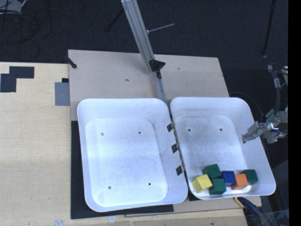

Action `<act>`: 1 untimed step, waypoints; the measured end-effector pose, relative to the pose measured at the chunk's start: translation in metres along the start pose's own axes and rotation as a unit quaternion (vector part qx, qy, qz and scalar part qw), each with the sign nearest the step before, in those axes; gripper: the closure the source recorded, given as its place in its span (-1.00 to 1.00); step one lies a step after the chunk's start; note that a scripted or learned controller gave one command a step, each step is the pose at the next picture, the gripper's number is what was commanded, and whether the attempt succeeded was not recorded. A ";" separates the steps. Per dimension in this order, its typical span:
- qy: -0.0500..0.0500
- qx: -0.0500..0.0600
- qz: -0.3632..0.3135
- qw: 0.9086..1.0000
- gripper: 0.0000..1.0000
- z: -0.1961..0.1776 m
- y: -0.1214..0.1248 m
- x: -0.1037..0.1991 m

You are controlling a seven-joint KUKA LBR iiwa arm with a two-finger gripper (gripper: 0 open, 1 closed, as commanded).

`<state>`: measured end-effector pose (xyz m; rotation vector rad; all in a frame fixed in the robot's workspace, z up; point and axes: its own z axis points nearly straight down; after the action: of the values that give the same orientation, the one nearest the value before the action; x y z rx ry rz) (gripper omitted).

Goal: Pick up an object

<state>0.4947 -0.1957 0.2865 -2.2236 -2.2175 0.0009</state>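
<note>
Claw at right bin edge, jaw state indeterminate, carrying nothing | blocks clustered in near corner, touching | risk: crowding and wall may defeat a clean grip

The arm reached in from the right edge of the view, with little of it visible beyond the wrist hardware. Its tool sat at mid-height on that side, pointing left and slightly downward. The grey tip was small and blurred, so the set of its fingers could not be made out.
</note>
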 end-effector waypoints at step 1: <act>0.000 0.000 0.000 1.000 1.00 -0.010 0.000 0.000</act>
<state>0.4950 -0.1959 0.2963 -2.2225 -2.2184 0.0010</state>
